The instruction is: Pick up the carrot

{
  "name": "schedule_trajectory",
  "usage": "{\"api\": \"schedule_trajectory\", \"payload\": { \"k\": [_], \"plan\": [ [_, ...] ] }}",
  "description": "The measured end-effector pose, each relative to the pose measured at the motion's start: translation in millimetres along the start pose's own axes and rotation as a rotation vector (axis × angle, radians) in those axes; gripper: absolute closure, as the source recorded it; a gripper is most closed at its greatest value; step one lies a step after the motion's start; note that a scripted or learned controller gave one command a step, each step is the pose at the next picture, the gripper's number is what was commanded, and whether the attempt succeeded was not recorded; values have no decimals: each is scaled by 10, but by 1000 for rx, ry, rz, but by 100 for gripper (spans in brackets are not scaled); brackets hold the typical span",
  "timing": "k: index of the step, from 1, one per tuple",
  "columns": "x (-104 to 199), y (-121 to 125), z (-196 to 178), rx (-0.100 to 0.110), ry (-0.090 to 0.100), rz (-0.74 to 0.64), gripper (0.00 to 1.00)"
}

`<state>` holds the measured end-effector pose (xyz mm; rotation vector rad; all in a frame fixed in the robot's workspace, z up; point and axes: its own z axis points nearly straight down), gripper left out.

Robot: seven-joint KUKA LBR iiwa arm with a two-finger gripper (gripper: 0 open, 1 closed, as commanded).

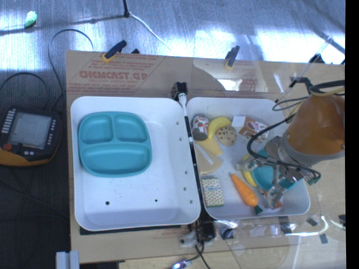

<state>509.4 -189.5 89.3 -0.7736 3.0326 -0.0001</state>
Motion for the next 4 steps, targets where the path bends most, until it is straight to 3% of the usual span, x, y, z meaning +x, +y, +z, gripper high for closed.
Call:
{"api": "schedule_trajectory", "payload": {
  "k": [1, 2, 3, 4],
  "plan": [
    [-444, 514, 1, 7, -2, 154, 0],
    [-418, 787, -3, 9, -4, 307, 0],
    [-464, 778, -142, 13, -12, 304, 100],
    [-835, 1346, -1159, 2, -2, 389, 100]
  ]
}}
